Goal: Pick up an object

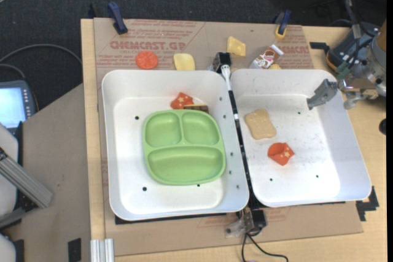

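In the right bin (344, 175) lie a tan bread slice (260, 124) and, nearer the front, a red strawberry-like toy (280, 153). The left bin (120, 175) holds a green divided plate (183, 146), with a second red toy (182, 100) and a small brown piece (196, 108) just behind it. My gripper (333, 101) hangs over the right bin's far right corner, well to the right of the bread slice. Its fingers (322, 94) stand apart and open, with nothing between them.
Behind the bins, on the cardboard, lie an orange-red disc (147, 59), a pale yellow piece (183, 61), a yellow wedge (236, 45) and a small printed packet (267, 58). Blue clamps (116, 16) (282, 23) hold the board's far edge. A black ridge (234, 119) divides the bins.
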Available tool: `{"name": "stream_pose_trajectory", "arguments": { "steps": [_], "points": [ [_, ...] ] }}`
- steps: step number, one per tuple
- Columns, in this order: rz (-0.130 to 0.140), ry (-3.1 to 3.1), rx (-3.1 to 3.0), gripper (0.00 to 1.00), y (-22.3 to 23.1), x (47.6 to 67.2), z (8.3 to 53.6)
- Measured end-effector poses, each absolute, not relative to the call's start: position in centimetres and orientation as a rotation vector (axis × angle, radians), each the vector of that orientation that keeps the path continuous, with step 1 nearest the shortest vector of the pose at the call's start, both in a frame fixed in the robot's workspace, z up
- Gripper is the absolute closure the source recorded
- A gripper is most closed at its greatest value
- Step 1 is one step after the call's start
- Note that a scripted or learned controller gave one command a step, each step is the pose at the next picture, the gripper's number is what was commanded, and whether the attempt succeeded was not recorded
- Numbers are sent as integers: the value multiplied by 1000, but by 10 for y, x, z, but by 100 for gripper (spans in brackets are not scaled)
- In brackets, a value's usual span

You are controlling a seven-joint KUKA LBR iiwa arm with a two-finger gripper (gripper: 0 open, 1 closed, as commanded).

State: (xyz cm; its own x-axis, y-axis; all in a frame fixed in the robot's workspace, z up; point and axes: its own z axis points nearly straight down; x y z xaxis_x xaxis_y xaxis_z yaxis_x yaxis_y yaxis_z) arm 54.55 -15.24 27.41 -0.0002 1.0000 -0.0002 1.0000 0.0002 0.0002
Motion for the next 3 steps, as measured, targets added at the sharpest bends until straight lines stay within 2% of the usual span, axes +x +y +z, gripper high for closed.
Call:
{"name": "stream_pose_trajectory", "arguments": {
  "steps": [1, 2, 3],
  "points": [
    [-12, 2236, 2231, 0, -95, 485, 162],
    [0, 2222, 2222, 0, -102, 514, 81],
    [2, 2219, 2221, 100, -102, 514, 95]
  ]
}}
